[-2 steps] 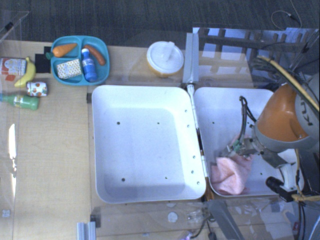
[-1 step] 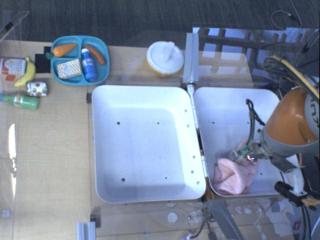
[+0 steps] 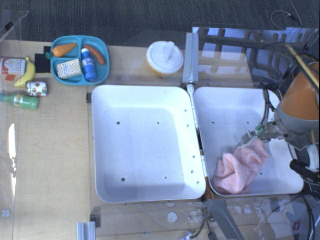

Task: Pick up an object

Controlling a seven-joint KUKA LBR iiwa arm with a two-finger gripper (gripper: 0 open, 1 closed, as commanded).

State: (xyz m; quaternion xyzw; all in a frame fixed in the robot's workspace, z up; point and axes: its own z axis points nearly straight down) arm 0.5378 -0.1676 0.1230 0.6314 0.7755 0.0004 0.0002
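Observation:
A crumpled pink cloth [image 3: 240, 166] lies in the front part of the right bin [image 3: 225, 104]. The grey arm with its orange band [image 3: 300, 101] comes in from the right. Its gripper [image 3: 253, 135] is low over the bin, right at the cloth's upper right edge, where it seems to touch the fabric. The tip is small and partly merged with the cloth.
The left bin [image 3: 145, 144] sits beside the right one, with a raised divider between them. On the bench at the back left are a blue tray [image 3: 80, 59] of toy food, a banana [image 3: 27, 73], a can and a green bottle [image 3: 20, 101]. A yellow lidded bowl [image 3: 165, 58] stands behind the bins.

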